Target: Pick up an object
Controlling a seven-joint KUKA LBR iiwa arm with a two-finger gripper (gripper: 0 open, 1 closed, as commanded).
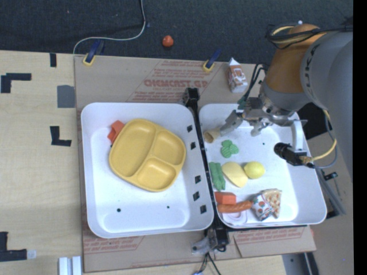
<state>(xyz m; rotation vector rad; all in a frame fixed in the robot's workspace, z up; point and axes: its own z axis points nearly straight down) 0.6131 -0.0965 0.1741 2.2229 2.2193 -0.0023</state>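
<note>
Nearest me in the right bin I see a pizza slice, a hot dog and a carrot along the front edge. Behind them lie a cucumber, a pale wedge and a lemon, then a green broccoli. The left bin holds a yellow tray over an orange block. Farther back, my gripper hangs over the right bin with its jaws spread and nothing between them. A small carton sits beyond the bins.

Two bins, one yellow tray
</note>
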